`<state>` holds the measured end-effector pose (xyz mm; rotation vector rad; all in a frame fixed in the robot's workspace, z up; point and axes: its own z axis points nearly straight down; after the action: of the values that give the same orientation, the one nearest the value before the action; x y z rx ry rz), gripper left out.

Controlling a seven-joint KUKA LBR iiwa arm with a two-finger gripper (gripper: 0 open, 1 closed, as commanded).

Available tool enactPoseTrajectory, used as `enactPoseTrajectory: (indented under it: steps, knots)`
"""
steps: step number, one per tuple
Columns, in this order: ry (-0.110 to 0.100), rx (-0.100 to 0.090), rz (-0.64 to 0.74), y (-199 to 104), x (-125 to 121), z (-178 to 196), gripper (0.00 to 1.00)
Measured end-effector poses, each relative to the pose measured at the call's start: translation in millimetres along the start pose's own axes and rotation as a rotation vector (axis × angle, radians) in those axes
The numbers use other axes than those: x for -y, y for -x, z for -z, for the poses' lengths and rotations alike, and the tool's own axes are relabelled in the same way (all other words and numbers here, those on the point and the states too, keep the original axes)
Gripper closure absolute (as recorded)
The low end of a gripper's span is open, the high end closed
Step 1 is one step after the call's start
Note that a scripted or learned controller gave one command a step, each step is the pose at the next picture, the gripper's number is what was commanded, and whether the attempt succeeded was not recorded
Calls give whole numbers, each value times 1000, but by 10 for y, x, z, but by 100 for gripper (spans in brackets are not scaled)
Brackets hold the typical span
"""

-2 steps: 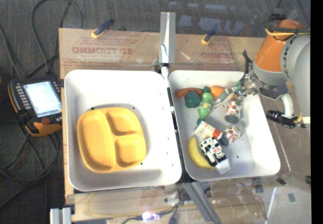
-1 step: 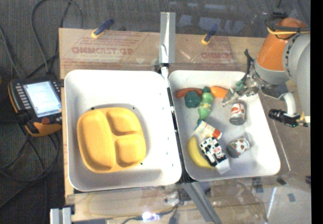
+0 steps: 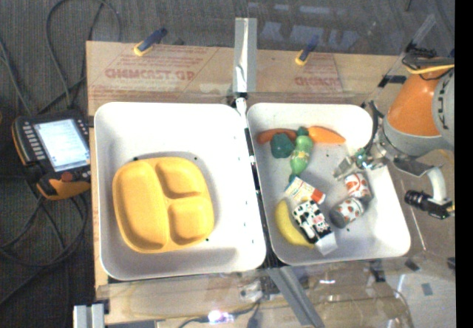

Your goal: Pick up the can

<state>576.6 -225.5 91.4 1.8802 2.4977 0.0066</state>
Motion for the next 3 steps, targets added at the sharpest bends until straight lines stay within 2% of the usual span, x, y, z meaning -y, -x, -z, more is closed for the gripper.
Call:
enactPoseTrajectory:
  steps: [1,2,3]
  knots:
    - [-3,-16,11,-97,-41,-17,0]
    - [8,-6,4,-160,198,6,0]
    - [10,-5,18,-213,395,12,0]
